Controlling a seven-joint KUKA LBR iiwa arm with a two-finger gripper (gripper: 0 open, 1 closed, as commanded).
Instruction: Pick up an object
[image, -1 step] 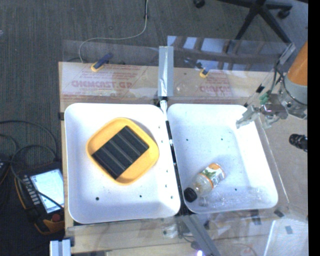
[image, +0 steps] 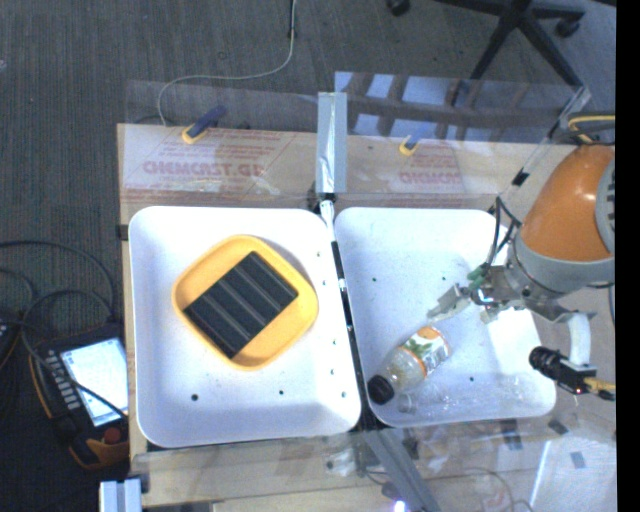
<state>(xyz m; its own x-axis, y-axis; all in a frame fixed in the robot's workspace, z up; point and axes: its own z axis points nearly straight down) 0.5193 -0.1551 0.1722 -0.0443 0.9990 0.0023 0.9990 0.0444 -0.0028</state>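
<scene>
A clear plastic bottle (image: 412, 362) with an orange-and-green label and a black cap lies on its side near the front left of the right bin (image: 400, 240). A yellow dish-shaped object (image: 246, 300) with a black ridged top rests in the middle of the left bin (image: 160, 400). My gripper (image: 468, 303) hangs over the right side of the right bin, up and to the right of the bottle and apart from it. It is open, with nothing between its fingers.
The grey arm with its orange band (image: 565, 205) covers the right bin's far right corner. A raised divider (image: 340, 290) separates the two bins. Cables and a small device (image: 80, 375) lie on the floor to the left of the bench.
</scene>
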